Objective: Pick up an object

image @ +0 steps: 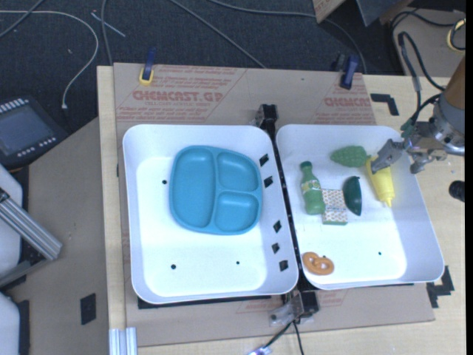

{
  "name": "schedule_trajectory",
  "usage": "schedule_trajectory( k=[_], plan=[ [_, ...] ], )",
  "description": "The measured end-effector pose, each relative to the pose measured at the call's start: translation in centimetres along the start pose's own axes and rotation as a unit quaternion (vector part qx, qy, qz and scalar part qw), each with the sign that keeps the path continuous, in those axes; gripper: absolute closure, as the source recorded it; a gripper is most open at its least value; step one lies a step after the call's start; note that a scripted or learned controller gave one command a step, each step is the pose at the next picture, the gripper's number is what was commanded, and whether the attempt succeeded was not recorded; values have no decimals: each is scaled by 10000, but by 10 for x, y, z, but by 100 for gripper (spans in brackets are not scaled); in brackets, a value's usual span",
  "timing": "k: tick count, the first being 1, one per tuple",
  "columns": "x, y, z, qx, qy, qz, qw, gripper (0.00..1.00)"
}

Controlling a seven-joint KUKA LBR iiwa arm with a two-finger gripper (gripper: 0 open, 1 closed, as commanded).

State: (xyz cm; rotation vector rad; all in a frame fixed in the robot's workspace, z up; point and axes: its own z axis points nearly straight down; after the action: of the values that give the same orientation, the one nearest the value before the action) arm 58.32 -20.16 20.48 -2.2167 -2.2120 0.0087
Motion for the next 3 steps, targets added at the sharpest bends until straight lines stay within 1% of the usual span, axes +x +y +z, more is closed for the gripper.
schedule_trajectory(
  k=[1,2,3],
  plan=[
    [0,3,-6,-53,-13,-13,10000,0],
    [-9,1,52,-25,-6,-7,10000,0],
    [-11,8,108,-69,20,-14,10000,0]
  ],
)
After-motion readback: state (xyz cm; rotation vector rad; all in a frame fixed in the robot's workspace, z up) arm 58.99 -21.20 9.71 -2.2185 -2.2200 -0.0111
